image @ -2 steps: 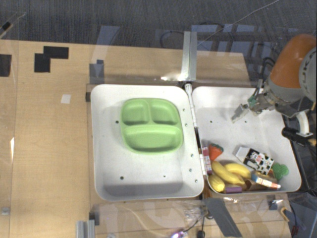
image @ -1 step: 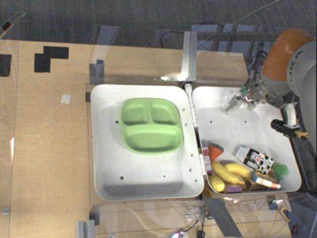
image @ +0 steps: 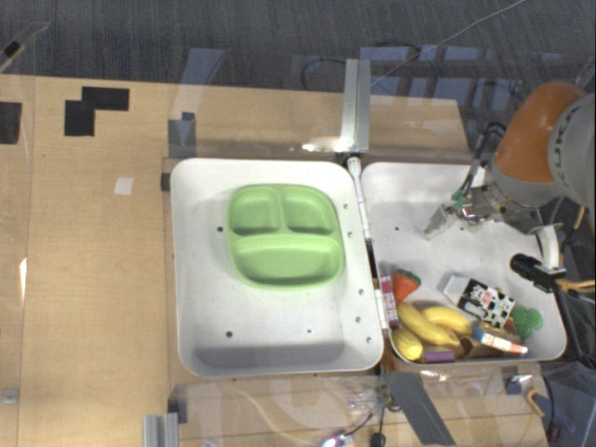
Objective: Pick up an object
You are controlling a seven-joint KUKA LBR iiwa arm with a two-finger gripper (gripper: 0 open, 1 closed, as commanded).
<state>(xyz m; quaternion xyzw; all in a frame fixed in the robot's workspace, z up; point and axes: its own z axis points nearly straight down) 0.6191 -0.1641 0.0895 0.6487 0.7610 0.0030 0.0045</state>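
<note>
My gripper (image: 449, 214) hangs over the bare upper part of the right bin (image: 410, 194), reaching in from the right. It is open, with nothing between its fingers. The objects lie heaped along the bin's front edge, well below the gripper: two yellow bananas (image: 436, 328), an orange and red piece (image: 404, 285), a white box with a black pattern (image: 480, 297), a green broccoli-like toy (image: 528, 321) and a marker (image: 504, 344).
The left bin (image: 200, 343) holds a green divided plate (image: 284, 234). A metal divider (image: 365, 240) separates the two bins. The arm's orange band (image: 526, 142) and grey wrist loom over the right bin's far right corner. A wooden bench (image: 84, 277) lies to the left.
</note>
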